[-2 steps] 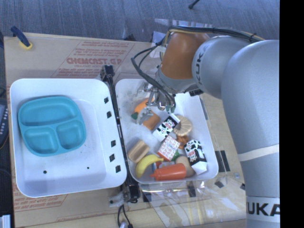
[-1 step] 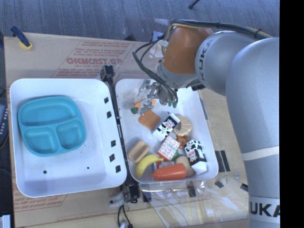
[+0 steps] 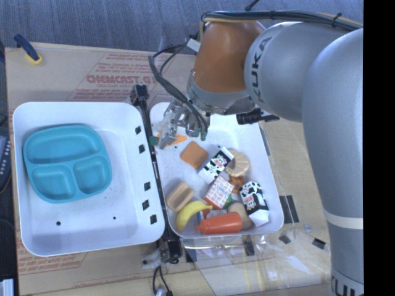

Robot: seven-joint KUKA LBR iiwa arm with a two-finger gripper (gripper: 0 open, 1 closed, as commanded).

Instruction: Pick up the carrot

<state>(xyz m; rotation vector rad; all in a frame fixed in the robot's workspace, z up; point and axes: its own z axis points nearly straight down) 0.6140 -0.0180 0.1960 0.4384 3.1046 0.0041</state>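
Observation:
The carrot [image 3: 178, 139] is a small orange piece lying in the far left corner of the right bin [image 3: 271, 184], with only its orange end showing. My gripper [image 3: 183, 126] is low over that corner, directly above the carrot and partly covering it. The grey arm with its orange band [image 3: 225, 54] reaches in from the right.
The right bin also holds a brown block [image 3: 194, 155], two cow-print cartons [image 3: 216, 163], a red-and-white box [image 3: 219, 192], a bread piece [image 3: 179, 195], a banana [image 3: 191, 213] and a red sausage [image 3: 220, 224]. A blue divided plate [image 3: 66, 162] lies in the left bin [image 3: 80, 227].

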